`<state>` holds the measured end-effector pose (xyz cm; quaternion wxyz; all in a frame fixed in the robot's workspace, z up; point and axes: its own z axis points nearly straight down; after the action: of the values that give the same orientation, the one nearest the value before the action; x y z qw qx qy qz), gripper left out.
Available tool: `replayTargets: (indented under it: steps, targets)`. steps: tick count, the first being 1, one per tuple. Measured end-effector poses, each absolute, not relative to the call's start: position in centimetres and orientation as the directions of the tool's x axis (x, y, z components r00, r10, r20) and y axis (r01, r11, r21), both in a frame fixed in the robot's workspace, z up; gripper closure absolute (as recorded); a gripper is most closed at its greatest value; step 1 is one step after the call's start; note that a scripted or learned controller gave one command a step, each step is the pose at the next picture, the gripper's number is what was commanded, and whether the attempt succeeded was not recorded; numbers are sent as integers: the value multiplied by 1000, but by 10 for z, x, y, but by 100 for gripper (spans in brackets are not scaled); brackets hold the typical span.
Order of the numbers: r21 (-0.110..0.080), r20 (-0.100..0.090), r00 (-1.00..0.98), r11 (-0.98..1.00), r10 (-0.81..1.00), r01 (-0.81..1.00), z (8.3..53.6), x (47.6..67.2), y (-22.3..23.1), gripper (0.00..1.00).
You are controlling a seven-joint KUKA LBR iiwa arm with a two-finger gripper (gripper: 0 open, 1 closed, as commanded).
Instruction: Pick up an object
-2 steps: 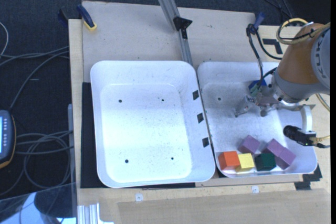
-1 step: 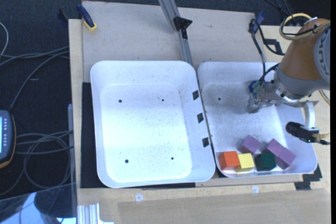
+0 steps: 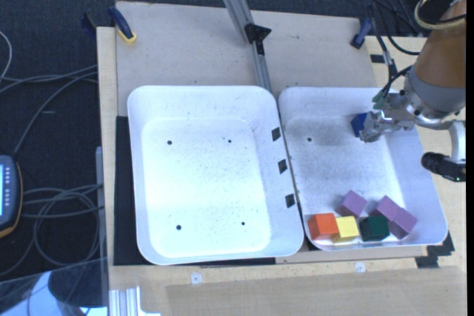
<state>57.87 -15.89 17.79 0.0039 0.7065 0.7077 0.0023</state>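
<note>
Five blocks (image 3: 346, 227) crowded into near corner of right bin (image 3: 326, 166), well apart from gripper (image 3: 368, 126) over far part. Something blue (image 3: 359, 123) at its tip; claw state: cannot tell.

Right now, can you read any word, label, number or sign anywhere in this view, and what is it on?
No readable text.
Device at the left edge: panel markings too blurred to read.
Blocks in the right bin: plain coloured faces, no markings visible.
</note>
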Motion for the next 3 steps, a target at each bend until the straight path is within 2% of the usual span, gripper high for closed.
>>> replayTargets:
  steps: [1, 2, 3]
  targets:
    - [9, -2, -2, 2, 1000, 1000, 233, 581, -159, 100]
    - [-1, 3, -5, 5, 1000, 1000, 228, 573, -114, 100]
    - [-3, 3, -6, 6, 1000, 1000, 220, 567, -62, 100]
